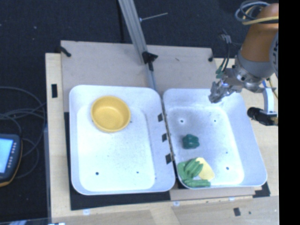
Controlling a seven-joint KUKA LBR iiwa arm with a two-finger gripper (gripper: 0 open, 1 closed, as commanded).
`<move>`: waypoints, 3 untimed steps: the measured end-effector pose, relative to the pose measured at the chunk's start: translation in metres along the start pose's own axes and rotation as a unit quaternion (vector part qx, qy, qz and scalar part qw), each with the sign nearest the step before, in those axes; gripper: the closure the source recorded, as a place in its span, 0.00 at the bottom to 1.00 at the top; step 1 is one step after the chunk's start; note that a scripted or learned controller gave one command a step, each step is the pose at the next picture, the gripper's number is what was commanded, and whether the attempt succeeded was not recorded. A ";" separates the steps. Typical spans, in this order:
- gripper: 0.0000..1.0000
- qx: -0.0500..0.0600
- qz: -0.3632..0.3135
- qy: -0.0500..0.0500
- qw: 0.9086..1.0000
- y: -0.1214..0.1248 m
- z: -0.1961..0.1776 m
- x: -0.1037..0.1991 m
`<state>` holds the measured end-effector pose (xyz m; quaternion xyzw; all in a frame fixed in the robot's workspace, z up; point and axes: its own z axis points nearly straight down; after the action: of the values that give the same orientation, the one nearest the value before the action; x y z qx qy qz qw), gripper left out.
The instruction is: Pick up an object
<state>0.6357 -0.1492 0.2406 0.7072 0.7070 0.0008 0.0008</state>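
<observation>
A small dark green lumpy object (pixel 190 141) lies mid-floor in the right white bin (pixel 236 125), apart from a green-and-yellow soft toy (pixel 196 171) at the near edge. The gripper (pixel 216 95) hangs over the bin's far rim — well apart from both. A round yellow bowl (pixel 110 114) sits in the left white bin (pixel 117 172).

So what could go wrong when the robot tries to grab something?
The tool hangs over the right bin's far rim, away from the toys, so it might bump that rim coming down. The green bundle and yellow piece touch in the near corner, so it could miss or snag both.
</observation>
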 end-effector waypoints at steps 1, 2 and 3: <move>1.00 0.000 -0.002 0.000 1.000 0.011 -0.010 0.052; 1.00 0.001 -0.002 0.000 1.000 0.011 -0.015 0.099; 1.00 0.001 -0.002 0.000 1.000 0.010 -0.006 0.149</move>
<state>0.6461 0.0001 0.2463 0.7060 0.7082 0.0003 -0.0001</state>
